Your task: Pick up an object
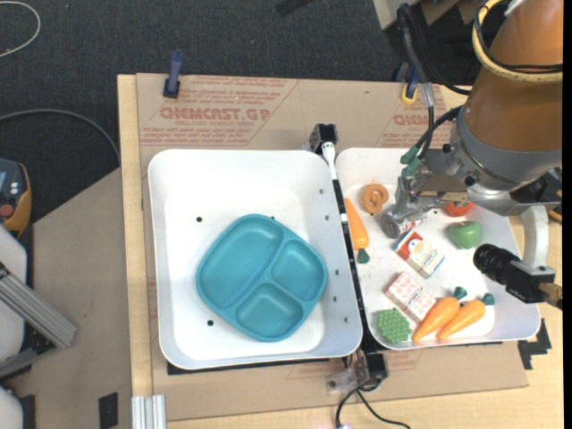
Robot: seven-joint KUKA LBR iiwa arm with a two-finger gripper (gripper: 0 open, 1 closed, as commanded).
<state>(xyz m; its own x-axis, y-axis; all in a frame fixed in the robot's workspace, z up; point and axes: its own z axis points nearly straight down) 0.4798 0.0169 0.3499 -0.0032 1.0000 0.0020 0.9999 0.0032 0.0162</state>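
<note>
My gripper (399,222) hangs low over the upper-left part of the right bin (527,329), just above a small red-and-white box (421,254). An orange ring-shaped toy (375,195) lies just left of it. A carrot (357,227) rests along the bin's left wall. A green pepper (465,234) and a red piece (458,209) sit to the gripper's right, partly under the arm. Toward the front lie a second box (409,293), a green bumpy piece (391,325) and two carrots (451,317). I see nothing held in the gripper.
The left bin (170,186) holds a teal divided plate (261,277). A black cylindrical part (506,272) juts over the right bin's right side. Blue clamps (172,74) grip the board's back edge. The arm's bulk covers the right bin's back right corner.
</note>
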